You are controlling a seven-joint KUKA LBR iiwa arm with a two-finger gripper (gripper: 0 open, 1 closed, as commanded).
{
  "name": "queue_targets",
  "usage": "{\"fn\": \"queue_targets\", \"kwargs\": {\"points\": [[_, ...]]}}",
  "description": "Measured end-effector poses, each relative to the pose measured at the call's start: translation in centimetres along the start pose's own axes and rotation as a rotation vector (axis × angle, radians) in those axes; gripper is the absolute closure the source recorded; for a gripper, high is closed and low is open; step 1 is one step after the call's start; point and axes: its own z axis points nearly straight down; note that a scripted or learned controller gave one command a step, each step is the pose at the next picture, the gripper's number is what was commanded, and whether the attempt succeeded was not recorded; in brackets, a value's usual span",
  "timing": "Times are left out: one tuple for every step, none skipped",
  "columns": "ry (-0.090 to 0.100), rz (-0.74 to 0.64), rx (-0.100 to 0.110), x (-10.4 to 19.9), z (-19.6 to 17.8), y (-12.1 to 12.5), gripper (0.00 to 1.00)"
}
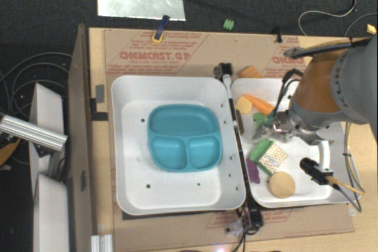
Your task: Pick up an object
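Observation:
The right bin [295,200] holds several small objects. An orange carrot-like piece [260,104] lies beside a yellow lump [243,105] near its back left. A green block [260,149], a speckled pale square [273,159], a purple piece [253,172] and a tan ball [282,184] lie toward the front left. My gripper [273,127] hangs low over the bin's left-middle, just above the green block and next to a small green piece [260,118]. Nothing visibly sits between its fingers.
The left bin [133,186] bears a blue three-compartment tray [184,137]. An orange wedge [250,72] sits at the right bin's back rim. The arm's grey and orange body [331,88] covers the right bin's back right. A divider ridge [235,127] separates the bins.

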Motion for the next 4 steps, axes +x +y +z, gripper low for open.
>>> {"fn": "queue_targets", "kwargs": {"points": [[-0.001,-0.002,-0.004,0.5,0.0,-2.6,0.0],[-0.006,-0.005,-0.015,-4.2,-0.2,4.2,0.0],[-0.002,-0.006,0.008,-0.4,-0.1,9.7,0.0],[-0.003,-0.005,0.006,-0.6,-1.1,9.5,1.0]]}}
